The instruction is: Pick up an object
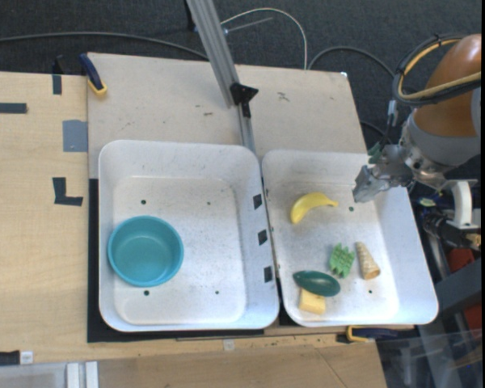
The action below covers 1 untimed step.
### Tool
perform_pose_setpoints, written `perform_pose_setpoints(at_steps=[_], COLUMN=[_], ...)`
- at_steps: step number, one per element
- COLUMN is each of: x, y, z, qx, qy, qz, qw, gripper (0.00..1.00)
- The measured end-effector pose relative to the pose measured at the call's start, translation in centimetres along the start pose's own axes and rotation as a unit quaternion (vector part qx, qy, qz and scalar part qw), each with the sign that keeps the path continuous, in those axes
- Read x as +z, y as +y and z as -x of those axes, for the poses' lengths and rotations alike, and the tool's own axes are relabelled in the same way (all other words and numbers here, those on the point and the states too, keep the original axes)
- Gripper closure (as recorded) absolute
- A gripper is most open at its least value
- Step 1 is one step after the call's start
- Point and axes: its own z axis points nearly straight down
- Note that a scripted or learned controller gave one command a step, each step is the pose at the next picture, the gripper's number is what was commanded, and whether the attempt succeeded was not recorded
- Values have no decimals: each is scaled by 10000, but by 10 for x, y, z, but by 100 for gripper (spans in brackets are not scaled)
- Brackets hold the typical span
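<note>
In the right bin [404, 297] lie a yellow banana [310, 207], a small green spiky toy [341, 259], a tan cone-shaped piece [366, 261], a dark green oval object [317, 282] and a yellow block [312, 301] just below it. My gripper [369, 184] hangs over the bin's upper right part, to the right of the banana and apart from it. I see nothing between its fingers.
The left bin [178, 168] holds a teal bowl [145, 250] at its lower left. A grey pole [218, 43] slants down to the seam between the bins. Cables run behind the bench. A yellow clamp [93, 75] sits at the board's upper left corner.
</note>
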Motion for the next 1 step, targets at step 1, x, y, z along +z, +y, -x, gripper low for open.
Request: perform_pose_setpoints(at_steps=[1], x=[-8], y=[3], z=[-56], qx=[-12], qy=[6], qz=[7], qw=[10000], gripper=[100])
